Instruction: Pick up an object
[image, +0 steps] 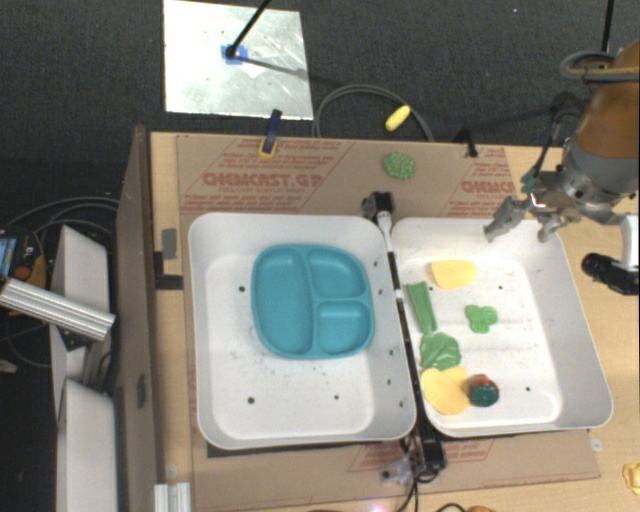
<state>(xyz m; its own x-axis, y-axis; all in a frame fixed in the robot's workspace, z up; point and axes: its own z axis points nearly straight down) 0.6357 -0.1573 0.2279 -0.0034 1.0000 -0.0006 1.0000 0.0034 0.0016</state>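
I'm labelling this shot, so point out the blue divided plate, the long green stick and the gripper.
blue divided plate (312, 301): camera view, central ridge.
long green stick (421, 307): camera view, mid-length.
gripper (524, 222): camera view, between fingertips.

A dark carpeted floor (80, 90) surrounded the counter (300, 170), which was lined with printed brown cardboard. A shiny metal sheet (238, 60) lay on the floor beyond it, and cables (60, 215) trailed at the left.

Right bin (575, 330): yellow piece (452, 273), green stick (420, 306), green clump (481, 318), green leaf (439, 351), yellow piece (445, 391), red-and-teal lump (483, 391).
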